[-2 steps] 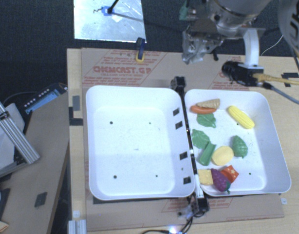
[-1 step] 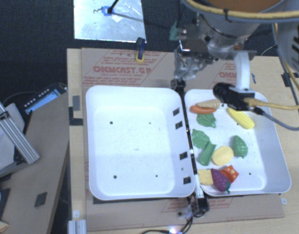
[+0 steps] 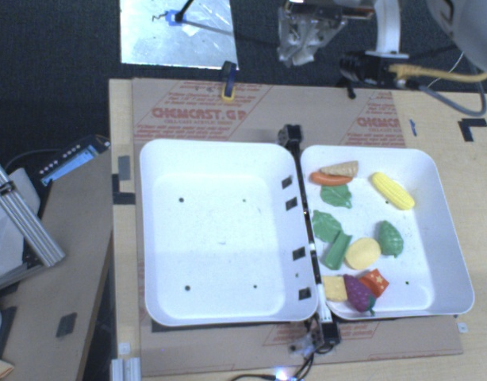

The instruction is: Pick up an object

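1. White plastic makes up the left bin [image 3: 220, 236], which sits on a sheet of brown cardboard [image 3: 196, 109] printed with red letters.
2. Black clips [image 3: 299, 252] run down the seam where the two bins meet.
3. Along the near-left side of the right bin [image 3: 442, 213], from far to near: a tan bread slice [image 3: 340, 167] touching an orange carrot [image 3: 331, 178], a green leaf [image 3: 336, 196], another green piece [image 3: 326, 226], a green pod [image 3: 336, 250], a yellow block [image 3: 334, 288] and a purple grape bunch [image 3: 358, 292].
4. Further right in that bin lie a yellow round piece [image 3: 362, 253], a small red piece [image 3: 375, 280], a green vegetable [image 3: 390, 238] and a yellow corn cob [image 3: 393, 190], the corn well apart from the cluster.
5. Above the far edge of the bench, beyond the bins, hangs the gripper [image 3: 301, 52]. Nothing sits between its fingers; whether they are open or closed I cannot tell.
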`<act>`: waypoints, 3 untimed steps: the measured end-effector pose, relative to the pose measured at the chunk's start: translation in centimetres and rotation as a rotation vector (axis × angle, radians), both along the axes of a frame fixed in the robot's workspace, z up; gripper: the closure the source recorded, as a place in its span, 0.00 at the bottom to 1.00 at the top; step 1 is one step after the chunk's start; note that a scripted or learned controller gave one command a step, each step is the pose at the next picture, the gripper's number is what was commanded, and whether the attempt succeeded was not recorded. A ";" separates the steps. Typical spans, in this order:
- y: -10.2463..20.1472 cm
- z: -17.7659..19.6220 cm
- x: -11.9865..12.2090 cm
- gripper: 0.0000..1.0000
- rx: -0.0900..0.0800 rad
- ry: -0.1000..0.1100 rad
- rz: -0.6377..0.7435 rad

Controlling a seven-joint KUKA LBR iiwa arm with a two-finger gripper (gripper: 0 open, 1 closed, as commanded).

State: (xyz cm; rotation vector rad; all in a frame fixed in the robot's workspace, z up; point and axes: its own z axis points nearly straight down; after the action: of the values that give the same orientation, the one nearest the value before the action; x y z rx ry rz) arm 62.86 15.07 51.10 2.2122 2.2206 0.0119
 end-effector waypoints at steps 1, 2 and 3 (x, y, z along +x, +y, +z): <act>3.0 0.6 -8.4 1.00 0.003 0.009 0.006; 6.6 -0.8 -13.1 1.00 0.002 0.012 0.007; 8.1 -0.9 -12.4 1.00 0.001 0.008 0.002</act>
State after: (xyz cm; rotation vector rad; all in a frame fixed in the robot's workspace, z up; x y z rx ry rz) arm 50.44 23.13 50.24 2.2141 2.2277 0.0033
